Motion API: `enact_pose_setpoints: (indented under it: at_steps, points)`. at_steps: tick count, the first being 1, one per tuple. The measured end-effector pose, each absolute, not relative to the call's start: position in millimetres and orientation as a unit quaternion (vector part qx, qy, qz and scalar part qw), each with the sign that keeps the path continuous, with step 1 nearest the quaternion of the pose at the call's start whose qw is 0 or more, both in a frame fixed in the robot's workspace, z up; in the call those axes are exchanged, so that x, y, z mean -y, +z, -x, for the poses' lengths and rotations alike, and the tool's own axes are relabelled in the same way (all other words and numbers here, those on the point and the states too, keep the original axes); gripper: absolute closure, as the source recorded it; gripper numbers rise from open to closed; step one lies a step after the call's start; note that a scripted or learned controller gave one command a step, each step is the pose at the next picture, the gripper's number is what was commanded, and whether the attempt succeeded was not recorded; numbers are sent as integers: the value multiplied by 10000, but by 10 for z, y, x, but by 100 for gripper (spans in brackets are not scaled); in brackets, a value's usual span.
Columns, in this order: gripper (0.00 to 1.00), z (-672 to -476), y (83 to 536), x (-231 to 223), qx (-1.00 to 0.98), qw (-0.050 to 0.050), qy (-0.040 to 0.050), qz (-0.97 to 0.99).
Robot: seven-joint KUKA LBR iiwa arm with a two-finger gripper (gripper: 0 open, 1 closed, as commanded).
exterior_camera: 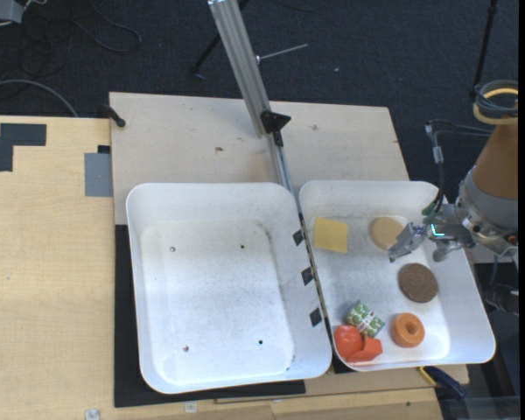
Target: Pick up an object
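The arm is reaching in from the right, its gripper (417, 239) hanging low over the right bin (472, 344), just beside the tan disc (386, 231) and above the brown disc (417, 283). I cannot tell how the claw is set. Nothing shows between its tips. The yellow block (331, 234), orange ring (408, 330), red piece (357, 343) and green-and-white piece (365, 318) are lying loose, spread apart enough to give room for a grab.

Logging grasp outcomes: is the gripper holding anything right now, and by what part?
Nothing is held. The gripper hangs over the right bin, beside the tan disc and above the brown disc, nothing between its fingers.
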State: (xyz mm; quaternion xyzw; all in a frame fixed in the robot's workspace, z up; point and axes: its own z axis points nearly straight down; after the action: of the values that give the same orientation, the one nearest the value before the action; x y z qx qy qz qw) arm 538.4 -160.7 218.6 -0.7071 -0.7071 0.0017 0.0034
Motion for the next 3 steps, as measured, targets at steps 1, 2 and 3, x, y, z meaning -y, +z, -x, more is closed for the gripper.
enact_pose_setpoints:
  at_steps: [1, 2, 3]
  points:
    - [0, -5391, 2205, 1615, 7065, 16, 7, 7077]
    - [0, -5423, 1762, 1617, 7070, 33, 18, 7072]
    - [0, -5474, 1241, 1534, 7072, 36, 18, 7070]
